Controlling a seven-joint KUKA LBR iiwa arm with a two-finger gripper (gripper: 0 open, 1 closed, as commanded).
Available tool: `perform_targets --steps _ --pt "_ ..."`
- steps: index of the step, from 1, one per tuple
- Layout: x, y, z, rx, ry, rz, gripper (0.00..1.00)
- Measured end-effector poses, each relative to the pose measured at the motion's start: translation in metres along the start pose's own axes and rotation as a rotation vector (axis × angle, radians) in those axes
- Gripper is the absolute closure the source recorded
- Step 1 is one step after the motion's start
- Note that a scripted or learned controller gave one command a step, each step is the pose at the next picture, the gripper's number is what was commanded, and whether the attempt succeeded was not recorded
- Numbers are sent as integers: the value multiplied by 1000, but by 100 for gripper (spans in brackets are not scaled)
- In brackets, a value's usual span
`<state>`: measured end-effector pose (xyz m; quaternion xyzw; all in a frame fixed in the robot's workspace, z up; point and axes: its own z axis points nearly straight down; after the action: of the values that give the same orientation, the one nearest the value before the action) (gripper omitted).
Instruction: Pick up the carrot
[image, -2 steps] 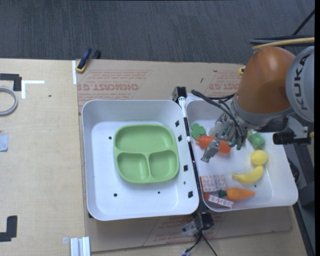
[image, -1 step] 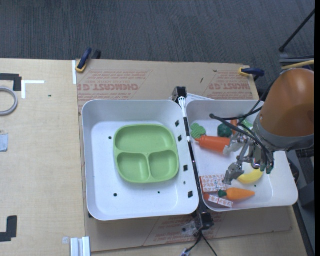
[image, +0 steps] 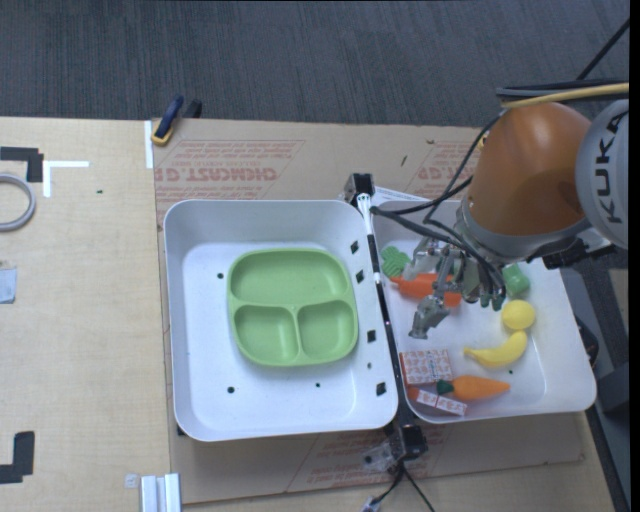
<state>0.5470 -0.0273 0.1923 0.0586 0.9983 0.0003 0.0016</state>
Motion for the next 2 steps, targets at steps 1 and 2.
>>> perform_targets --steps 1,2 --pt "63 -43 0 0 1 2 0" --pt "8 40 0 0 0 -118 0"
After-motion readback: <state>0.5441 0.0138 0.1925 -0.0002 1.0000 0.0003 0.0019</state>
